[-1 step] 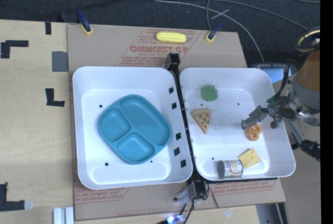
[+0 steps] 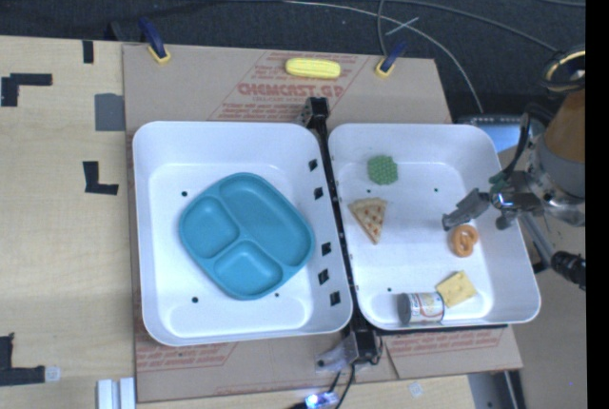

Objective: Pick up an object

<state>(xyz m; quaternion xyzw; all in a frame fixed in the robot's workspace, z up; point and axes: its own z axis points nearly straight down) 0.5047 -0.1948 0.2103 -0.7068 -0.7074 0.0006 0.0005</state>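
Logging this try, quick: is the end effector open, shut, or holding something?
End effector: open above the orange ring in the right bin, holding nothing.

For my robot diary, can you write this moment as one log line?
hand: above right white bin | nearest: small orange ring-shaped pretzel | held: nothing seen

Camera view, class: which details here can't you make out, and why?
- Hand: too dark and small to tell whether it grips anything.
- Orange ring: contact with the hand unclear.
- Can: label too small to read.
- Arm: cut off at the right edge.
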